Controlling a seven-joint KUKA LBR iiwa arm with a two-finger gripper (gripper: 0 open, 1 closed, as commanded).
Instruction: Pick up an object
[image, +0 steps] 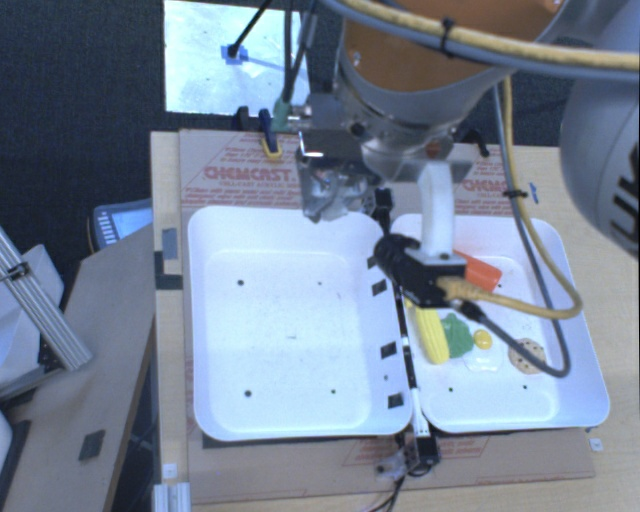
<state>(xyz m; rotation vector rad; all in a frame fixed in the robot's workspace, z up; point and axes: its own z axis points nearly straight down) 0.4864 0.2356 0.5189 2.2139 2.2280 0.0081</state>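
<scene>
Hand (336, 196) over left bin's (215, 405) far rim; grip width cannot tell. Corn cob (432, 336), green lump (460, 338), orange block (483, 272) lie in right bin (585, 395), apart from hand.

Right bin (500, 398): yellow corn cob (432, 335) lying lengthwise, green piece (461, 337) touching it, orange block (482, 272) behind.

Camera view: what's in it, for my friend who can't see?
The robot's pincer hangs over the far edge of the left bin. The right bin holds a yellow corn cob, a green toy and an orange block.
</scene>
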